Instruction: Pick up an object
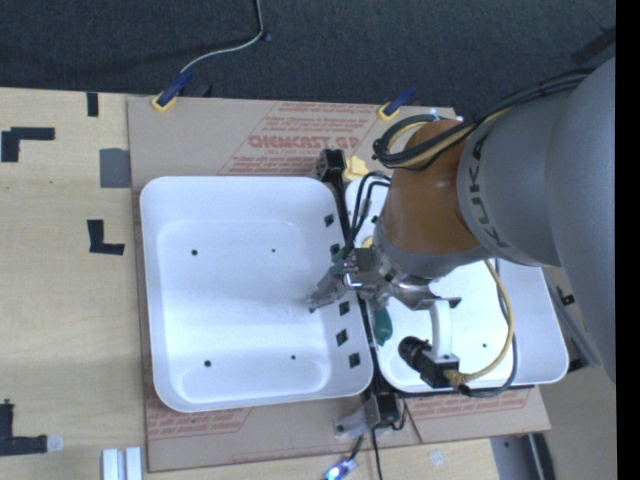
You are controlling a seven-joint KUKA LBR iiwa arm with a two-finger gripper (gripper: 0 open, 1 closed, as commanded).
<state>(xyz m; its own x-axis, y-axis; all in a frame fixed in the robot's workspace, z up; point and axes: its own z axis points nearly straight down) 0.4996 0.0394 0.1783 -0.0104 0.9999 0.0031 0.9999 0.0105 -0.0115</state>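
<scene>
Hovering hand [328, 290] over left bin [240, 298] | grip unclear | green object [382, 323] just beside

Grey KUKA-lettered arm [545, 183] with orange band, black and yellow cables looping.

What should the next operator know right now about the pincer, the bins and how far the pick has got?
Pincer: low at the right edge of the left bin, beside the wall between the bins; nothing seen between its parts.
Arm: over the right bin, hiding most of it.
Green object: just under the wrist by the dividing wall; too small to identify.
Done: no pick confirmed.
Left: grasp an object and lift it.
</scene>
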